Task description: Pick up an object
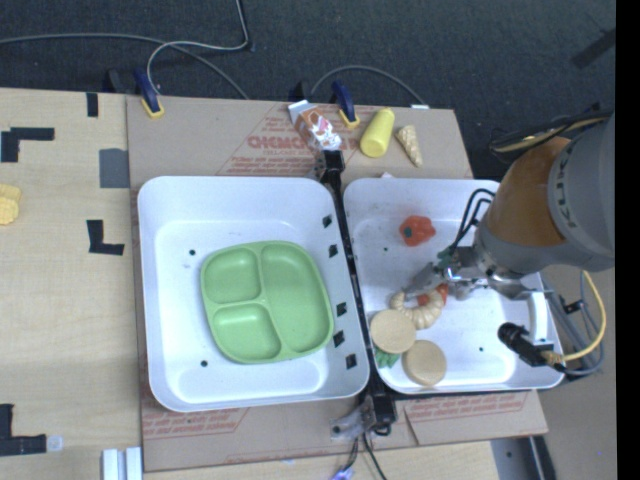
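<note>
The hand [440,280] is low in the right bin [480,363], at the end of a grey arm [560,213] with an orange band, reaching in from the right. Whether it is spread or pressed together cannot be told; its tip is blurred against small things beneath it. Just beside its tip, to the left and slightly below, lies a pale curved croissant [422,308], with something small and red-orange touching or nearly touching the hand's tip. Nothing is plainly seen pinched in it.

Below the croissant sit two tan round pieces: one [392,331] touching the croissant's lower left, the other [425,362] just beside it toward the bin's front. A red-orange lump [417,230] lies apart, above and left of the hand.

The left bin [165,268] holds a green plate [266,300] with three compartments.

Beyond the bins, on the cardboard-covered counter [200,133], lie a small printed packet [316,128], a yellow cylinder [377,133] and a tan cone [411,145].
</note>
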You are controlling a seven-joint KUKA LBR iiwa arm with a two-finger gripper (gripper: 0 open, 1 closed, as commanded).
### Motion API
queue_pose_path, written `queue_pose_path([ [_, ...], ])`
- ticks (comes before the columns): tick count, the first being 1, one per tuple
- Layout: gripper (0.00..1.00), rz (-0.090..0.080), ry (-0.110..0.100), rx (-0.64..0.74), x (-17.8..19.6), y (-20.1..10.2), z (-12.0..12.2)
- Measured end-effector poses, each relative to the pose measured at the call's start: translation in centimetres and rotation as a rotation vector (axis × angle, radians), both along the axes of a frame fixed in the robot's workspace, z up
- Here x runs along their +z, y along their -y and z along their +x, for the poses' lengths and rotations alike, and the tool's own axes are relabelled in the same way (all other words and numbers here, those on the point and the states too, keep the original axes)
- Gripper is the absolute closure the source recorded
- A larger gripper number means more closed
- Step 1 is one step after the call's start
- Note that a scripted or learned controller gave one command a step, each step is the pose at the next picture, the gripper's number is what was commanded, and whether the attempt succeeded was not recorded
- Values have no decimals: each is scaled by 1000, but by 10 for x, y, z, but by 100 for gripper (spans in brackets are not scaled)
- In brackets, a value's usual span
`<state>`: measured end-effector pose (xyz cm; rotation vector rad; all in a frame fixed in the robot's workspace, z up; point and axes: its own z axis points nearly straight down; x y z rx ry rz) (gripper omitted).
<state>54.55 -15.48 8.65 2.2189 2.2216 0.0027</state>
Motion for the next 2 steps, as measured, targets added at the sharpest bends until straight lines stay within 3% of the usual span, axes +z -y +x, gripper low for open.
queue_pose_path([
  [1,100,-4,3,-1,10,2,1],
  [2,100,0,-2,1,117,-55,13],
])
